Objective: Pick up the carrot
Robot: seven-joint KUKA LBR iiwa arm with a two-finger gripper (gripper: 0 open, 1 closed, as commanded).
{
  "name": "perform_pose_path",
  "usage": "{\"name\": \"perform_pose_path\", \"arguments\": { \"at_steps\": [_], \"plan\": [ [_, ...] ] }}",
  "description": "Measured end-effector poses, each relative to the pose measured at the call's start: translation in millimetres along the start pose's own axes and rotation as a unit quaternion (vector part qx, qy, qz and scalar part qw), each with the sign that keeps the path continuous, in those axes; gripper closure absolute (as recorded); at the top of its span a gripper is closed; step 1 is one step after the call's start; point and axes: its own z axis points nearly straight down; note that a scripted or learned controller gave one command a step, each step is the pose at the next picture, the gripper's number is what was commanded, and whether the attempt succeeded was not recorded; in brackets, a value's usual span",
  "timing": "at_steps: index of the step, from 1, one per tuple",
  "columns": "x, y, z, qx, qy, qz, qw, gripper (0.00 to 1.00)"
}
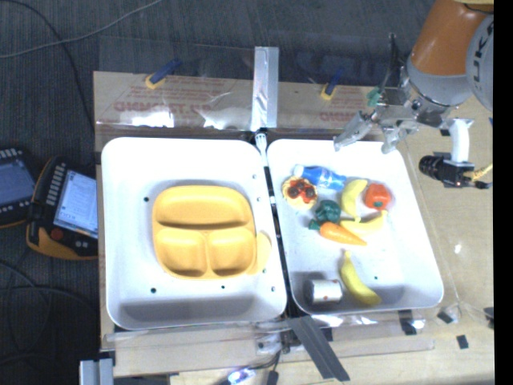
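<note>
The claw [370, 139] hangs spread wide, holding nothing, well apart from the carrot [340, 232].

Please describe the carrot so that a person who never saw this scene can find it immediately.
Look in the right white bin, where a small pile of toy food lies in the middle. The carrot lies at the pile's near edge, just below a curved yellow banana. It is the orange, pointed cone with a dark green leafy top; the tomato nearby is round and redder.
</note>
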Motion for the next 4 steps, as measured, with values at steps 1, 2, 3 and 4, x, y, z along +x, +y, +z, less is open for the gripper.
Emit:
{"name": "perform_pose_path", "arguments": {
  "at_steps": [1, 2, 3, 4],
  "plan": [
    [-2, -56, 76, 0.0, 0.0, -0.094, 0.9955, 0.0],
    [19, -100, 182, -0.003, 0.0, -0.154, 0.988, 0.0],
    [20, -99, 174, -0.003, 0.001, -0.154, 0.988, 1.0],
    [54, -44, 93, 0.0, -0.001, -0.11, 0.994, 1.0]
  ]
}}
